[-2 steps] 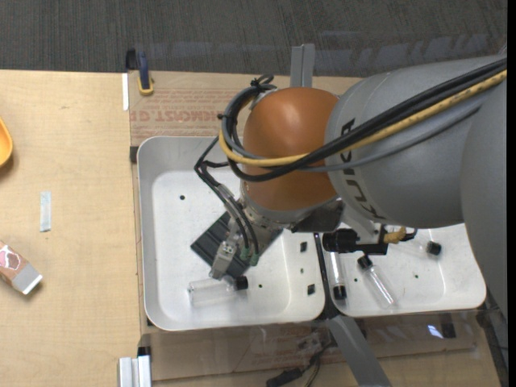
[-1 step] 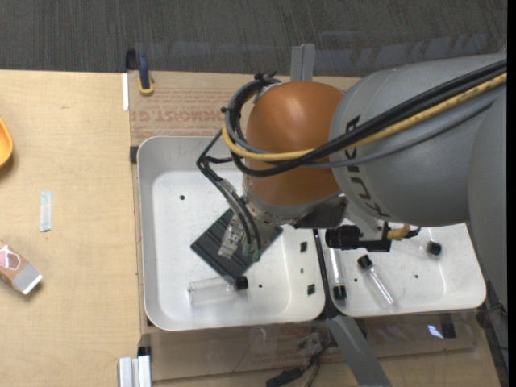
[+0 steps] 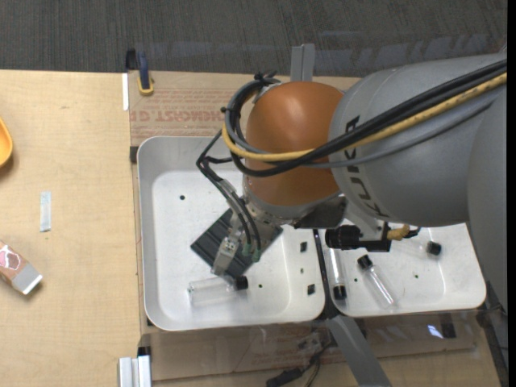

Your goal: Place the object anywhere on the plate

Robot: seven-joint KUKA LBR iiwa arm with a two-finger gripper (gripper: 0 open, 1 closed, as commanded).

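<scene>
Arm (image 3: 419, 143) leans over the left bin (image 3: 161, 216), its gripper (image 3: 230, 256) low above the white floor.
Whether the gripper is open or closed cannot be told from this angle. A clear tube (image 3: 208, 293) lies just below and left of the gripper, close by it; a second tube (image 3: 377, 284) rests in the right bin (image 3: 459, 285), well to the gripper's right.

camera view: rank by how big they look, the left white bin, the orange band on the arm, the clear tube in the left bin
1. left white bin
2. orange band, though nearness to the camera inflates it
3. clear tube, smallest by far
</scene>
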